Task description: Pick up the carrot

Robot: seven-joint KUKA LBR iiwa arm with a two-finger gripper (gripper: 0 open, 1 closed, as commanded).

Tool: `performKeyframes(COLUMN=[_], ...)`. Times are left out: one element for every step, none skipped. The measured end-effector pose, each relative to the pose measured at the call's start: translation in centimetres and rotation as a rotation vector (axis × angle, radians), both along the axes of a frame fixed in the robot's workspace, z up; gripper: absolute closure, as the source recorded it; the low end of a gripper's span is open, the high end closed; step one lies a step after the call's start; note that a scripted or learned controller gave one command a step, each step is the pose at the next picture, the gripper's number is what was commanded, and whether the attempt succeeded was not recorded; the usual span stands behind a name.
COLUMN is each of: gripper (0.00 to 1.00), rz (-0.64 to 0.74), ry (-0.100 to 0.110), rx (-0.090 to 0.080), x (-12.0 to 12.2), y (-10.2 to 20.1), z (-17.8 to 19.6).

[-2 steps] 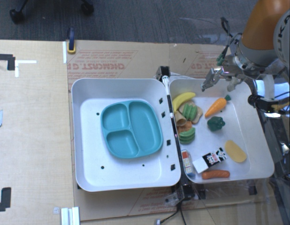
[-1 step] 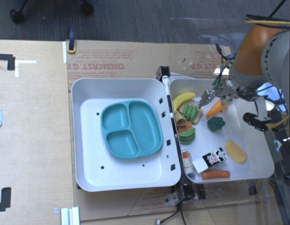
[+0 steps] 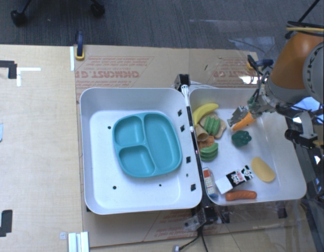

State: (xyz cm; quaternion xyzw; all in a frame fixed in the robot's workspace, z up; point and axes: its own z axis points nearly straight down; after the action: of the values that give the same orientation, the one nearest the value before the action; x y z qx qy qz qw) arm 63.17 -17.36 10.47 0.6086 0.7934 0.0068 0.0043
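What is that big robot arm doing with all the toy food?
The grey and orange robot arm reaches into the right white bin from the right. Its hand is down at the orange toy carrot, which lies near the green toy broccoli and yellow toy banana. I cannot tell if it has grabbed the carrot. The left white bin holds a teal divided plate.

A teal divided plate (image 3: 147,145) lies in the left bin (image 3: 94,193); a banana (image 3: 204,111) and green pepper (image 3: 241,137) lie in the right bin (image 3: 288,188).
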Motion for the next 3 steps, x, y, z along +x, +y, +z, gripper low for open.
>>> performKeyframes(gripper=[1.0,1.0,1.0], rz=[-0.003,-0.193,-0.44], ry=[-0.018,0.014,0.016], rx=[-0.013,-0.006,-0.004], x=[0.3,0.2,-0.9], y=[-0.4,4.5,10.2], z=[1.2,4.4,8.7])
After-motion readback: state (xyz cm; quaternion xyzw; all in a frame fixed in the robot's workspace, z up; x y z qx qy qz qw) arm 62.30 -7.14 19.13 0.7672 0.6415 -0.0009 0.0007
